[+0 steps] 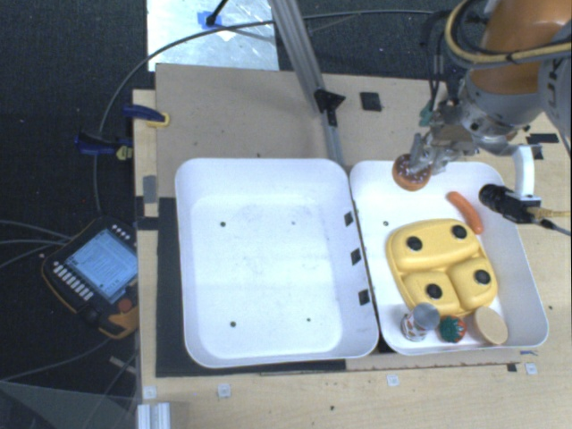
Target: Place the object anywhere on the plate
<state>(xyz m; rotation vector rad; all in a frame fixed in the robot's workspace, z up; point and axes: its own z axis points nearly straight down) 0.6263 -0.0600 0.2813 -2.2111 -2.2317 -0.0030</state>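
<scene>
No writing or label can be read on anything here. Nearest the camera, along the front wall of the right bin [534, 311], three small things sit in a row — a grey metallic piece [420, 318], a small green-and-red item [451, 329] and a tan round disc [491, 326]. Just behind them lies the yellow plate [438, 259], a sectioned tray with dark dots in its compartments, taking up the middle of that bin. Beyond its far right corner rests an orange sausage-shaped toy [465, 211], close to the plate but apart from it. The left bin [192, 239] stands side by side with the right one on the tan surface [232, 114]; off that surface to the left lies a handheld pendant with a lit screen [96, 271]. Farther back, at the far left corner of the right bin, the end effector [420, 164] hangs over a small brown round object [411, 176], its tips at or on the object — whether they are clenched on it or released I cannot tell. Above it rises the grey arm with its orange band [527, 12].
</scene>
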